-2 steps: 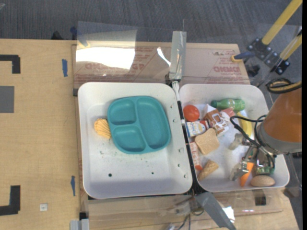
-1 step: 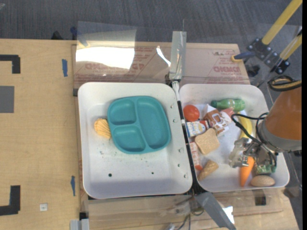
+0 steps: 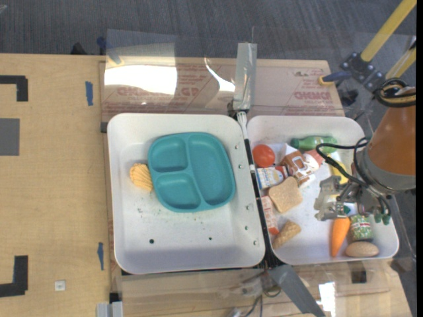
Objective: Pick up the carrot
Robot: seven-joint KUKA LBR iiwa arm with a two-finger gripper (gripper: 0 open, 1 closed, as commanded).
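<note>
The carrot [image 3: 339,236] is seen in the lower right of the frame, its long axis nearly vertical, just below the gripper [image 3: 332,205], whose opening cannot be told.

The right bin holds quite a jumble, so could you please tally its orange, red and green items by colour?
Orange: 1, the carrot
Red: 1, the tomato
Green: 1, the green bottle
Total: 3 in the right bin
</note>
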